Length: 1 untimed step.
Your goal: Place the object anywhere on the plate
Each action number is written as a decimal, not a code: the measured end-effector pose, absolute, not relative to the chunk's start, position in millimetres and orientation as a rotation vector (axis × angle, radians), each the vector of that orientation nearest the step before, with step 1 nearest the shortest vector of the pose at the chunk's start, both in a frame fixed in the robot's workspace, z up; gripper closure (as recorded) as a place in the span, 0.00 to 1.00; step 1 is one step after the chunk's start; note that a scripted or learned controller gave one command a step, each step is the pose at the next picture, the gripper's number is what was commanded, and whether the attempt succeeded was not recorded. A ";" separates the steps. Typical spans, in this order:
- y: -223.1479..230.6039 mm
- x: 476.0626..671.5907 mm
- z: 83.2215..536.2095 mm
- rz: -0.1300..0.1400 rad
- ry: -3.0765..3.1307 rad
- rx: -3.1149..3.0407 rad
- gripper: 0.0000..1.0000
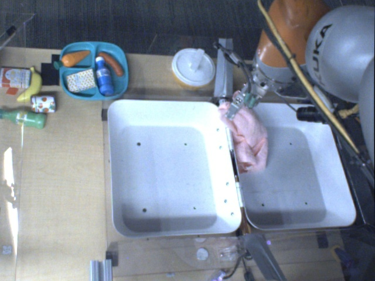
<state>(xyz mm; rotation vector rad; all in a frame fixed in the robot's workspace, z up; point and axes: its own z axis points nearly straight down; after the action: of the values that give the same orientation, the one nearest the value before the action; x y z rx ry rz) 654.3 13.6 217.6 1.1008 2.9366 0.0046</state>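
**One cloth hanging at the bin divide, plate well apart**

Camera view: One arm (pixel 328 45) is reaching in from the right, its gripper (pixel 241 103) pinching the top corner of a pink cloth (pixel 249 140). The cloth is hanging limp and crumpled, draping over the left rim of the right bin (pixel 304 174), just beside the left bin (pixel 170 168). Narrow fingers are holding soft, folded fabric that is likely sagging and swinging under motion. The blue plate (pixel 120 69), a glossy, compartmented plastic tray carrying toy food, is lying well apart at the upper left of the bench (pixel 58 174). Doing this step well probably means lifting until the hem is clearing both rims, travelling slowly, then releasing over the plate's middle.
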 end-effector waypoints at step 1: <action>61.4 651.0 229.8 0.004 3.097 0.492 1.00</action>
<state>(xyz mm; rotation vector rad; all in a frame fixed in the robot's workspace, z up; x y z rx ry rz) 651.0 61.4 229.8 0.4921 3.0966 0.0040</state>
